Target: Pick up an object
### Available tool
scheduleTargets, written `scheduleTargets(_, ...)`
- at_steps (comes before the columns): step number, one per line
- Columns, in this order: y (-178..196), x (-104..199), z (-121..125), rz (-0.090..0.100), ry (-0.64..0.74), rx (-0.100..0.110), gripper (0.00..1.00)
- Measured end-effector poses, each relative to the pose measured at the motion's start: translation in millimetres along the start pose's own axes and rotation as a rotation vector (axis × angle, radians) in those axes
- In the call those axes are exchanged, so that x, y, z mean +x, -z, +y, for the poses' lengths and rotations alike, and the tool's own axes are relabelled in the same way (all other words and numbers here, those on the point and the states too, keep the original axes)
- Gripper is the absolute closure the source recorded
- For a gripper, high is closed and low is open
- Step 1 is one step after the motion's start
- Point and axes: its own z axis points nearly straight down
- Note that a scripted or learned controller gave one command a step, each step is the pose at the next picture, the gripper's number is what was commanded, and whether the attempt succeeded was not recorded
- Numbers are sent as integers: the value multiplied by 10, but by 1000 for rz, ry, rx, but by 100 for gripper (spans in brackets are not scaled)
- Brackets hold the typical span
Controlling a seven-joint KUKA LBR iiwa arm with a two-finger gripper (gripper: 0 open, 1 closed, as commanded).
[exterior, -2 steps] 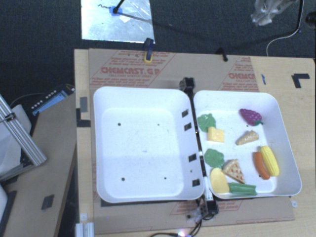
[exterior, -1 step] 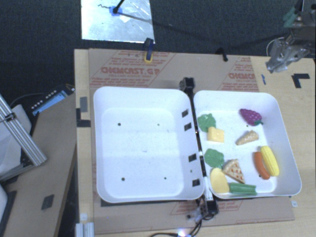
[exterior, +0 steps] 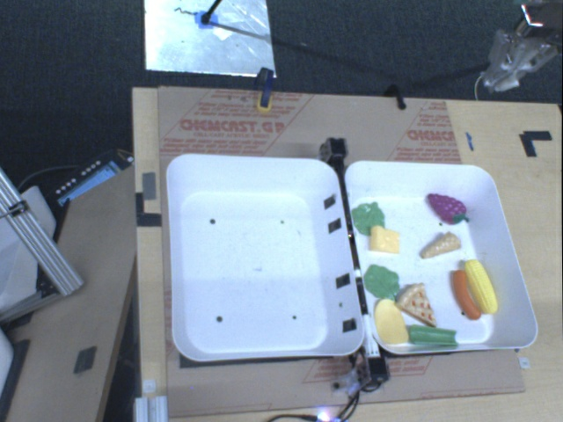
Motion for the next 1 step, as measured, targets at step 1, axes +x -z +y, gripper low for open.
scheduleTargets(1, -159, -523, 487, 0, -2, 4, 100)
